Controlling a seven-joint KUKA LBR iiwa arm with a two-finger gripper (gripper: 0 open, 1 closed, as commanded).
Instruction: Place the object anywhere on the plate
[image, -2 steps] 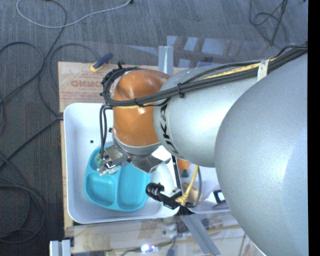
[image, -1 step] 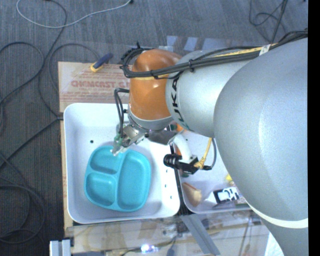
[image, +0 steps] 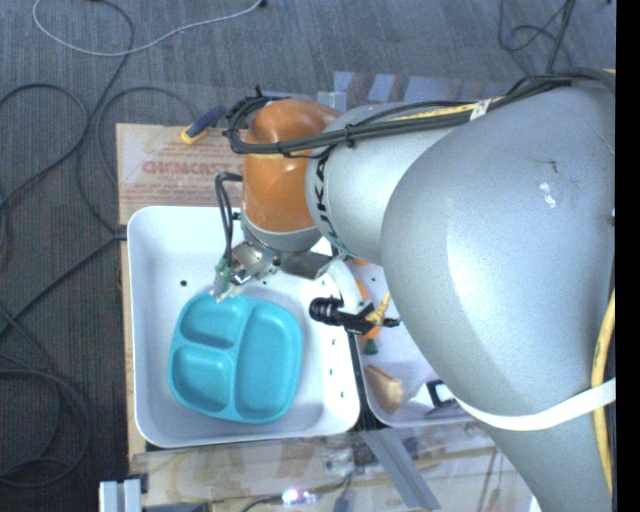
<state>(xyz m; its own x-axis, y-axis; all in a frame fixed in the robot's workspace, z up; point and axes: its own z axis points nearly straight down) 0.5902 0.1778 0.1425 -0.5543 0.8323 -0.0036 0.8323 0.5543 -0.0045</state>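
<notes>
Metal-grey under the orange wrist, the gripper (image: 232, 278) hung low over the left bin (image: 150, 300), its tip right at the upper-left rim of the teal plate (image: 237, 360). From this slant I could not tell how wide it stood. A pale greenish fleck showed at the tip, but whether that was a held object or part of the tool was unclear, so no grasp could be claimed.

The coming move turned on one relation: the plate lay just below the tip and a little to the view's right, with its nearest corner touching or almost under the tip. If an object was in hand, a short shift toward the plate's middle looked enough before letting go, since a release at the rim risked it rolling off onto the bin floor.

If nothing was held, the likely objects lay well apart in the right bin (image: 395, 413), past the wall shared by the bins. They were an orange-and-green piece (image: 371, 330) and a tan piece (image: 385, 386), both partly hidden by the arm.

By count, the scene held one arm, two bins, one plate with three compartments, and two loose pieces in sight.
</notes>
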